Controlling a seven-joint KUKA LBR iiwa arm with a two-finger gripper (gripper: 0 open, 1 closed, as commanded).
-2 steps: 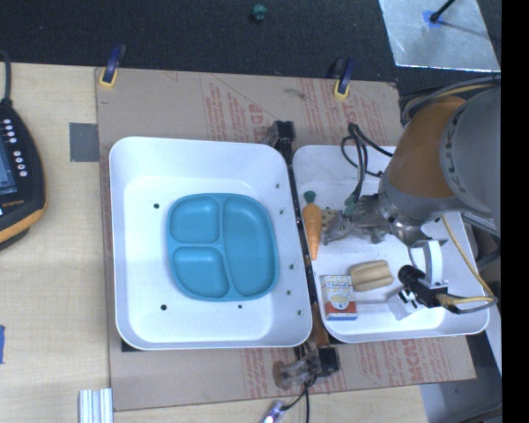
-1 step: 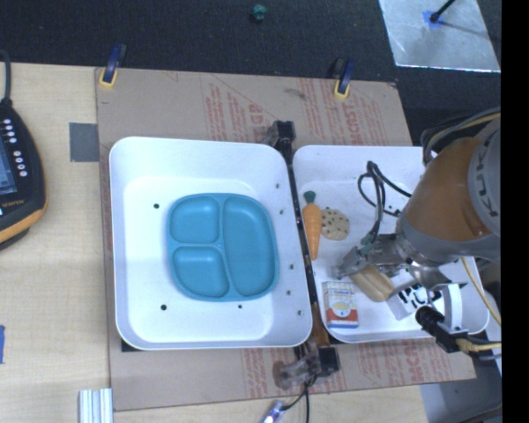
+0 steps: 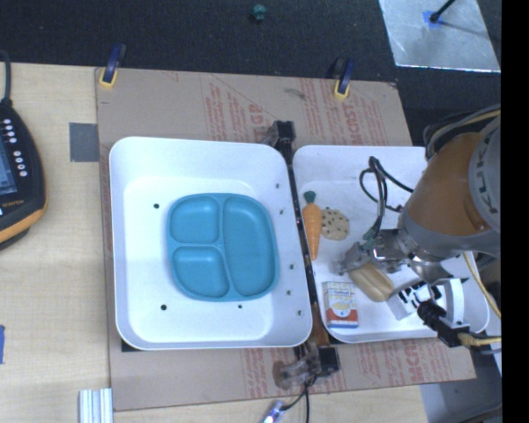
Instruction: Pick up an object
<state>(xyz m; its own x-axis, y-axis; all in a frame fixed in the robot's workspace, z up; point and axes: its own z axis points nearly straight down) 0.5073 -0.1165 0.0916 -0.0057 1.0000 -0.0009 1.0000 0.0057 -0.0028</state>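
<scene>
Tool [image 3: 370, 263] low in the right white bin [image 3: 397, 161], over a tan bread-like piece [image 3: 373, 281]; its grip state I cannot tell.
Best to centre on that piece, clear of the small carton [image 3: 340, 304].

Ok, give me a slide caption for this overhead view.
Gripper low in right bin over tan block; carrot beside cookie.

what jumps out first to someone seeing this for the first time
The blue divided plate stands out most, lying in the middle of the left bin. Next is the grey and orange arm reaching in from the right over the right bin, its gripper down among small items: a carrot, a cookie, a tan block and a small carton. A handheld controller sits at the far left edge.
</scene>
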